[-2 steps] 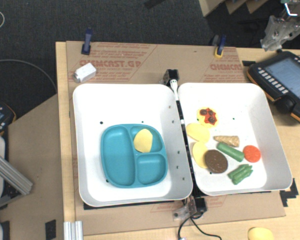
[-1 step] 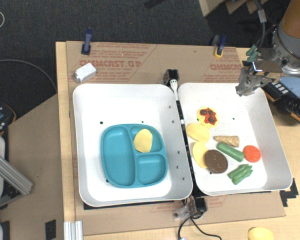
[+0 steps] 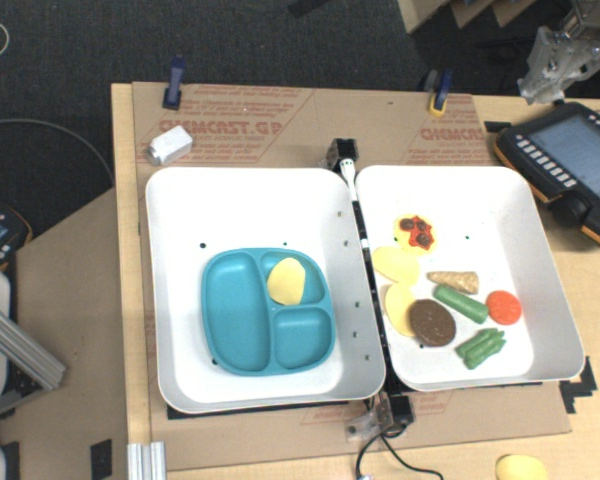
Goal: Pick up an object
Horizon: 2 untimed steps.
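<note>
On the left of my table I see a white bin with a blue tray in it. The tray has three parts. A yellow toy lies in the top right part, partly on the ridge.

The bin on the right holds the small play food. There is a yellow bit with red spots, two flat yellow pieces below it, and a brown round one lying on the lower yellow piece. Next come a tan cone, a green stick just below it, a bumpy green pod, and a red ball touching the green stick's end.

I think these toys are light and hard, and smooth, so they may slip. The flat ones look tough to grab. I would try the green pod, squeezing across its thin middle, since it lies a little apart.

The pincer is up at the top right, well away from the bins. I cannot tell how it is set.
</note>
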{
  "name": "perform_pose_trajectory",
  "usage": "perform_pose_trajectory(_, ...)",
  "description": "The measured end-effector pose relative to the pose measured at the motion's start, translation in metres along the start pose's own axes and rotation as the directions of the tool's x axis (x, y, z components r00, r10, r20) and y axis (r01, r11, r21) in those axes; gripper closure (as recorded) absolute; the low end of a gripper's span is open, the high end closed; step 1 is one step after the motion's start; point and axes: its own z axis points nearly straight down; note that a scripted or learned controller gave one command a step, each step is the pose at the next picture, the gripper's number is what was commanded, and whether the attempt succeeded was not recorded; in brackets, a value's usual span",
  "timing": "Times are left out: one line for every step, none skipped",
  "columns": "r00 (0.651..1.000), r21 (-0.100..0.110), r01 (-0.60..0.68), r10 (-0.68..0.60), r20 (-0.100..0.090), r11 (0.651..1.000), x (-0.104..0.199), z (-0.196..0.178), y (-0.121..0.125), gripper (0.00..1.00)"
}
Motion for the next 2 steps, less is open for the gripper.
perform_pose_trajectory(1.000,0.039,-0.005,0.005,-0.001,0.999,0.018,0.153,-0.043,1.00)
perform_pose_trajectory(1.000,0.035,0.001,-0.001,-0.001,0.999,0.074,0.229,-0.072,1.00)
